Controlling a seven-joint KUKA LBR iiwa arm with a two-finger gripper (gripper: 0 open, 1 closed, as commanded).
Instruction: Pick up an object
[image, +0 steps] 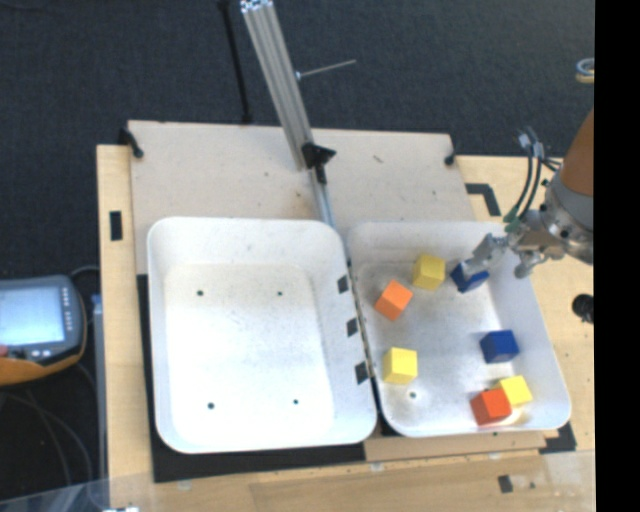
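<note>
Six blocks lie in the right bin (540, 335), loose and well apart, likely scattered so each can be taken singly.

- Pincer (470, 275): reaches in from the right, low over the bin's upper part; a small blue block (468, 277) sits at its tip, apparently between the fingers, so it reads as closed on that block.
- Yellow block (430, 271): just left of the pincer.
- Orange block (394, 298): farther left and below.
- Second yellow block (401, 364): well below, left.
- Blue cube (498, 346): below the pincer.
- Red block (490, 405) and yellow block (516, 390): touching, far below, near the bin's corner.
- Left bin (160, 300): well left, on the table (220, 160).
</note>
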